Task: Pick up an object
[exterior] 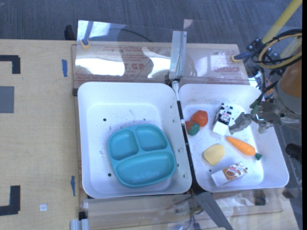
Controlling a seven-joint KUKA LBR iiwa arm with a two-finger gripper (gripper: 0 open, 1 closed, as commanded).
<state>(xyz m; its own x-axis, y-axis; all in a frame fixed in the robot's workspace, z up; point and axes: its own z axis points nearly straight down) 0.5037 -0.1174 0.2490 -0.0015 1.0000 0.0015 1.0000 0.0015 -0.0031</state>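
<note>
Two white bins (96, 95) sit side by side — the left holds a blue divided plate (141, 155). In the right lie a carton (230, 173), a carrot (241, 146), a yellow piece (214, 154) and a strawberry (200, 118). The gripper (242, 122) hovers just above the carrot — grip state unreadable.

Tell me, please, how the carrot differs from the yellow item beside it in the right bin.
The carrot is orange, long and tapered with a green end; the yellow item is pale, rounded and stubby. The carrot lies nearer the tool; the yellow item lies nearer the divider. Both lie flat in the right bin.
</note>
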